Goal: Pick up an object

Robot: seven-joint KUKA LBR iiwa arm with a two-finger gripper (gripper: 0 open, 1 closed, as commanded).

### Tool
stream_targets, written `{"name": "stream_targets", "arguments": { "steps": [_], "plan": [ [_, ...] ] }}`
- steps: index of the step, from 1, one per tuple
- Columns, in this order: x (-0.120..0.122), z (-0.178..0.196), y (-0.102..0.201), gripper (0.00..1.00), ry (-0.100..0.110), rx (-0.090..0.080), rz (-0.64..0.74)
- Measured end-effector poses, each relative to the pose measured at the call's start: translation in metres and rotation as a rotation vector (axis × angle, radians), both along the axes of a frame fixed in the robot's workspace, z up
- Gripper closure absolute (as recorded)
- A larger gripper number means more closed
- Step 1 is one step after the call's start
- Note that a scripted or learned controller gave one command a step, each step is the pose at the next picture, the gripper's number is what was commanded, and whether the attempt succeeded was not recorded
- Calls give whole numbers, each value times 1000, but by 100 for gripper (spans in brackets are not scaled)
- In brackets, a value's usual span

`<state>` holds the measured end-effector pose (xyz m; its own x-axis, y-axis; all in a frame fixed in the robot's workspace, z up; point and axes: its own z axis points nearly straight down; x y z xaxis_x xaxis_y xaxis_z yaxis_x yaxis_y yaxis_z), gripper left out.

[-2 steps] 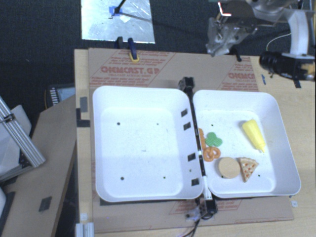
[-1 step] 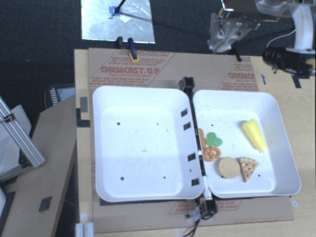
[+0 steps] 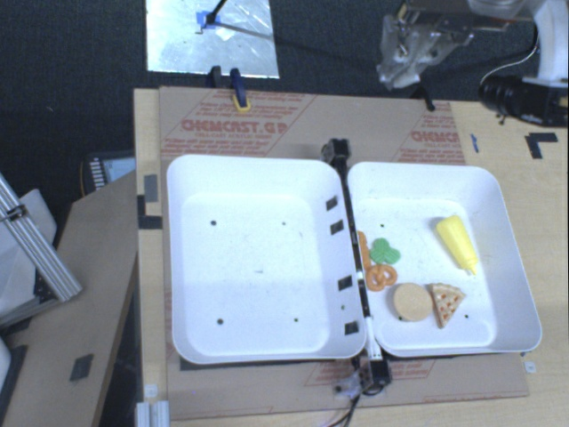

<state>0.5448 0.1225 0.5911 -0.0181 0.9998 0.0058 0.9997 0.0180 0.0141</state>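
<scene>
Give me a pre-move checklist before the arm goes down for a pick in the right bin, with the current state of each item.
1. Objects available in the right bin: ok. A yellow piece, green piece, pretzel, round cookie and pizza slice lie there.
2. Gripper clear of the bins: ok, it hangs above the bench's far edge.
3. Jaws ready to grasp: cannot tell, too blurred.
4. Isolated target: ok, the yellow piece lies apart from the rest.
5. Crowding: not ok, the cookie and pizza slice touch, and the pretzel sits by the dividing wall.
</scene>
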Motion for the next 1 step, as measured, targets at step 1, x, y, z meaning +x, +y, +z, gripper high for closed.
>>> {"name": "stream_targets", "arguments": {
  "steps": [1],
  "plan": [
    [0,11,0,100,-3,1,3]
  ]
}}
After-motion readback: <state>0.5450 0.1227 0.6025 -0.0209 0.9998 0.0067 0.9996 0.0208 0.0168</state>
